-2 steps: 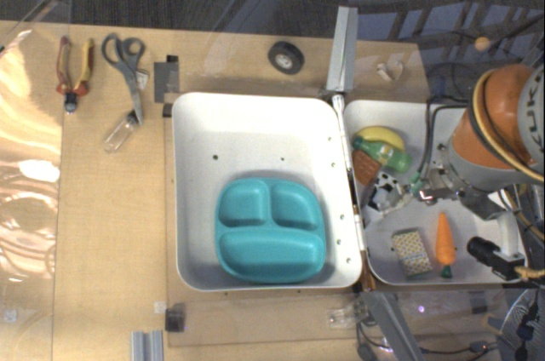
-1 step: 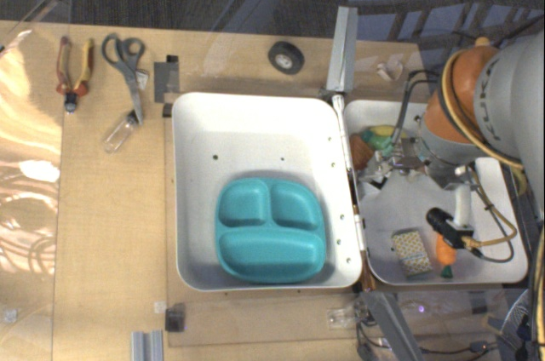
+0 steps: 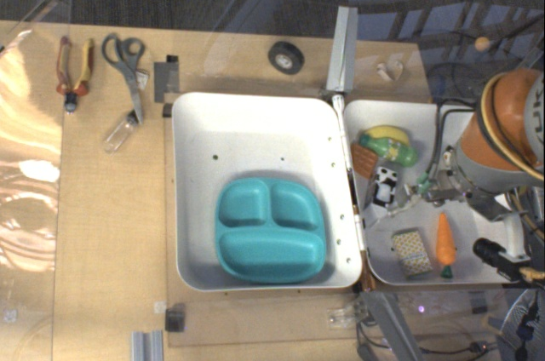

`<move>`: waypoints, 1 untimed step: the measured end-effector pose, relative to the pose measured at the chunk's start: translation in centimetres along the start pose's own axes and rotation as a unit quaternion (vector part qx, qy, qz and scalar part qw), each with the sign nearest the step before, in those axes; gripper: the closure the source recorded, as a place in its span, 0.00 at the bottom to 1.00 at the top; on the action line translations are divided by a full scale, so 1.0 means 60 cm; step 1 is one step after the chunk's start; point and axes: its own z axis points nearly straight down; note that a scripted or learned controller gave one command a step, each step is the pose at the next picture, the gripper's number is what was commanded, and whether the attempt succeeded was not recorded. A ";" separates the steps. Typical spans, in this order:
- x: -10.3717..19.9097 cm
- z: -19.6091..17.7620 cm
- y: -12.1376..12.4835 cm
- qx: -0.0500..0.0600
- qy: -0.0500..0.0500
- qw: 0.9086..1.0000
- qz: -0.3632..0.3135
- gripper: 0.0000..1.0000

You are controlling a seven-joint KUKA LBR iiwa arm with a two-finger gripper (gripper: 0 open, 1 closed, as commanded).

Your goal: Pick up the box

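Patterned box [image 3: 411,252] beside carrot [image 3: 445,238], hand [image 3: 423,187] above, near cow toy [image 3: 385,183]

Light is even and fairly bright over the worktop [image 3: 102,206], with a strong washed-out glare patch on the far left, where a clear sheet reflects in pale streaks. The left bin [image 3: 255,125] is lit cleanly, its white walls nearly blown out; the teal tray [image 3: 271,230] casts a soft, short shadow on the bin floor. The right bin [image 3: 383,266] is dimmer beneath the arm [image 3: 511,129], whose near parts look soft and blurred. The floor at the top is dark and grainy.
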 end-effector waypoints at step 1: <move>0.025 0.042 0.116 -0.016 -0.003 0.993 0.120 0.00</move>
